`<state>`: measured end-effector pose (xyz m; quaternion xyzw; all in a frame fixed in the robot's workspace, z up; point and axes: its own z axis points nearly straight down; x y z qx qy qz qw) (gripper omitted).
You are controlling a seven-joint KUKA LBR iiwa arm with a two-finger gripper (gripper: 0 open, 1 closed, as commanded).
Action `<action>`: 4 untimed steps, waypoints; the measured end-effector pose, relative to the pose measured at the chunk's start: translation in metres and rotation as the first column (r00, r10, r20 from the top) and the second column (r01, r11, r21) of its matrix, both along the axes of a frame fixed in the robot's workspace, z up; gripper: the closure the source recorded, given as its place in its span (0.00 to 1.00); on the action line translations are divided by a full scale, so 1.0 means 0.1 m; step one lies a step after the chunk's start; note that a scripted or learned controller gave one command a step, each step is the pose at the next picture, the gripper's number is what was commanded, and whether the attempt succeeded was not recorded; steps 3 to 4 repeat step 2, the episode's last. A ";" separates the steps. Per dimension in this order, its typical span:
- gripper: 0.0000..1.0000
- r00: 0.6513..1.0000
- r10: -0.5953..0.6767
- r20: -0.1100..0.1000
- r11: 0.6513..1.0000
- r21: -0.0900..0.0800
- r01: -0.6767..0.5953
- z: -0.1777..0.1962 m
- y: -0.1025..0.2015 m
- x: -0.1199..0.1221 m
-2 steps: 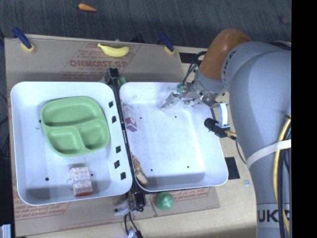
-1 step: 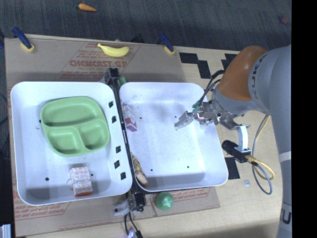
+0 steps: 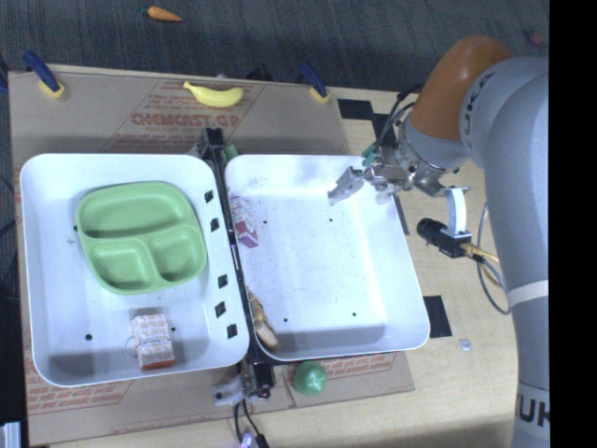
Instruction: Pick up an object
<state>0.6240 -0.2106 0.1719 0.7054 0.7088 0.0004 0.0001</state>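
Note:
My gripper (image 3: 347, 187) hangs over the upper right part of the right bin (image 3: 317, 278), near its back rim, with nothing visibly in it. A small red and white packet (image 3: 244, 222) lies against the right bin's left wall, well to the left of the gripper. A beige object (image 3: 262, 329) rests in that bin's front left corner. In the left bin (image 3: 47, 278) sit a green divided plate (image 3: 142, 235) and a small wrapped box (image 3: 152, 340) near the front.
A yellow banana (image 3: 214, 92) lies on the cardboard behind the bins. A green ball (image 3: 310, 378) sits in front of the right bin. An orange item (image 3: 165, 13) lies on the dark floor beyond. Blue clamps (image 3: 43, 73) hold the cardboard's back edge.

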 end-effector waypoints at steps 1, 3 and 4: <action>0.00 1.000 0.001 -0.004 1.000 0.000 -0.001 -0.81 0.01 -0.15; 1.00 1.000 0.004 -0.004 1.000 -0.001 -0.004 -0.70 0.01 -0.14; 1.00 1.000 0.004 -0.004 1.000 -0.001 -0.004 -0.70 0.01 -0.14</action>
